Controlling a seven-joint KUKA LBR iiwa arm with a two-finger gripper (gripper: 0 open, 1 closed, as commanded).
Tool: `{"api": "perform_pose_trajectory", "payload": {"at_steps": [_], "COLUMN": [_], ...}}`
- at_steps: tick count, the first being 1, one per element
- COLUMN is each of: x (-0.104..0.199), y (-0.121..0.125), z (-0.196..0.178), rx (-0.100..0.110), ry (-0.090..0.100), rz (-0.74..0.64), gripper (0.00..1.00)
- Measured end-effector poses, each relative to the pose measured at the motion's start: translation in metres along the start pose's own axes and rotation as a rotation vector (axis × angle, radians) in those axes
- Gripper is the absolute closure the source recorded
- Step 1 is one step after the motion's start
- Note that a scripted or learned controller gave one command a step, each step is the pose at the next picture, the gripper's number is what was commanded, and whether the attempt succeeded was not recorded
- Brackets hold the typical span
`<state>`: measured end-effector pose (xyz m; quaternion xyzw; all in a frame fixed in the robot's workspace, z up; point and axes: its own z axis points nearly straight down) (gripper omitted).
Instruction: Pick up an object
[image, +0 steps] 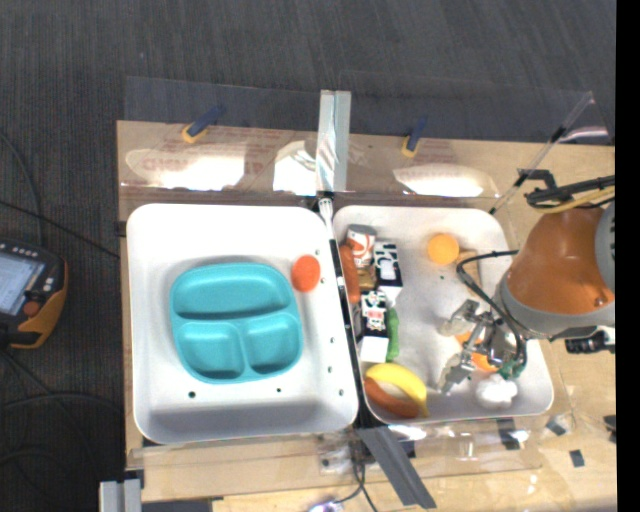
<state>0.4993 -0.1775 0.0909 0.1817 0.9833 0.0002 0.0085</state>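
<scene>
While the arm (560, 265) reaches in from the right, its gripper (461, 347) hangs low in the right bin (530, 400), fingers spread apart with nothing between them. Near left corner of that bin: yellow-and-red fruit (395, 389). Just right of the gripper, a small orange piece (483, 362). Farther back, an orange ball (443, 248). Left bin (150, 300): teal tray (238, 320), orange ball (306, 272) at its far right.

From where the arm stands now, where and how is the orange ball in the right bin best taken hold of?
Grip the orange ball across its widest middle, coming straight down from above. It is round, so no side is better, and it lies alone on bare floor of the right bin, apart from the boxes, so both fingers should fit around it.
</scene>
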Motion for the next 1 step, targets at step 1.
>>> {"api": "perform_pose_trajectory", "payload": {"at_steps": [1], "x": [-0.001], "y": [0.0014], "z": [-0.0104], "rx": [0.0], "ry": [0.0], "rz": [-0.002], "gripper": [1.0]}}
